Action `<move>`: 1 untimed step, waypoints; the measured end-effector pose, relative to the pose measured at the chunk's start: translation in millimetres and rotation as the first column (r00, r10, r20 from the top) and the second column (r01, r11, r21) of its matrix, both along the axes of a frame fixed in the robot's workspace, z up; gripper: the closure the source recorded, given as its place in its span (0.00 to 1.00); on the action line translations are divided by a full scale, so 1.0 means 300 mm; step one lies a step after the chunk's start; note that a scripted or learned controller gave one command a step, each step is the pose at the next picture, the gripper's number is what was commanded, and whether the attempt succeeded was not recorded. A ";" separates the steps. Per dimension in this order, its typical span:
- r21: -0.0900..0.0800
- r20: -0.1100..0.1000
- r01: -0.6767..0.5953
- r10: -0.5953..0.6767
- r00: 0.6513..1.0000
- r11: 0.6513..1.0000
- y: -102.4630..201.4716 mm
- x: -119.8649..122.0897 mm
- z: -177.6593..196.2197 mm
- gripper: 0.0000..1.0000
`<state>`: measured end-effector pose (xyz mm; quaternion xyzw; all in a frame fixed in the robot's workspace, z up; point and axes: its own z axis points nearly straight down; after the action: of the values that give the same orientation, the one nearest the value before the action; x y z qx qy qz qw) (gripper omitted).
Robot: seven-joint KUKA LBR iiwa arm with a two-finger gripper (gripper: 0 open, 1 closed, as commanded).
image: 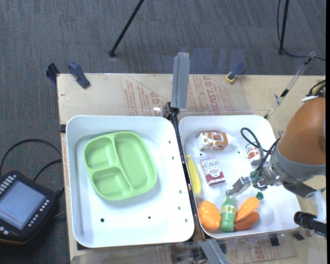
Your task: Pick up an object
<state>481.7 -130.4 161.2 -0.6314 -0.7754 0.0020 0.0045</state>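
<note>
Above right bin (267,126): metal gripper (237,186) near glossy green bottle (227,212).

Even, diffuse overhead light; the white bins (126,230) read bright without harsh glare. Shadows are soft and short. The frame is slightly soft and low-resolution, the carpet (55,26) dimmer.

1. Green divided tray (120,165) w/ three compartments lies in left bin (80,224), tilted slightly.
2. Teach pendant (16,205) w/ grey screen sits on carpet at lower left; black cable loops behind it.
3. Blue clamp (78,74) at bench's back-left corner; yellow/blue clamp (235,73) at back edge, further right.
4. Grey upright post (180,81) stands btwn bins at the back.
5. Black tripod leg (129,21) crosses the carpet above.
</note>
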 end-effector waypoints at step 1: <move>0.001 0.001 0.010 -0.010 1.000 1.000 -0.007 -0.023 -0.260 0.00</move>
<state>475.0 -132.5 83.1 -0.6354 -0.7722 0.0014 0.0043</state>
